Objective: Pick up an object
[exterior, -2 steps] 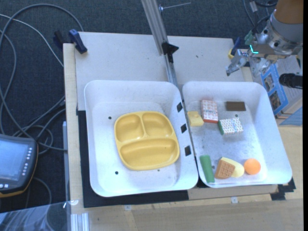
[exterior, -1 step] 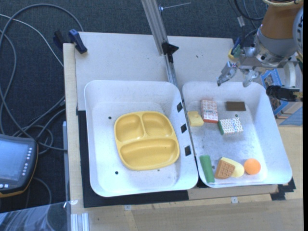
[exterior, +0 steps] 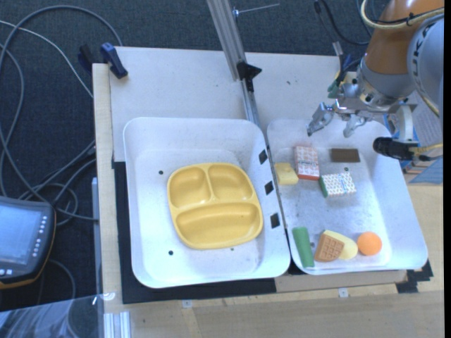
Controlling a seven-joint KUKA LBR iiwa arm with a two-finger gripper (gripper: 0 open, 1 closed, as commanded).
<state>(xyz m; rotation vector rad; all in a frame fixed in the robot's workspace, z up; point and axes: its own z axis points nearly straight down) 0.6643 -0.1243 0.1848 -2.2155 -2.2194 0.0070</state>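
Currently: objects in right bin (exterior: 409, 220) — red-white box (exterior: 306, 162), brown block (exterior: 345, 155), green-white box (exterior: 338, 184), yellow piece (exterior: 285, 174) at left wall; green cylinder (exterior: 302, 246), waffle (exterior: 329, 247) and orange ball (exterior: 369, 243) along near edge. Gripper (exterior: 334, 120) above far end of right bin, fingers spread apart, nothing between them, clear of all objects. Yellow divided plate (exterior: 213, 205) in left bin (exterior: 141, 189). Blue clamp (exterior: 113, 59) at far left bench corner.

Small objects (exterior: 337, 184) scattered – right bin, seemingly untouched.
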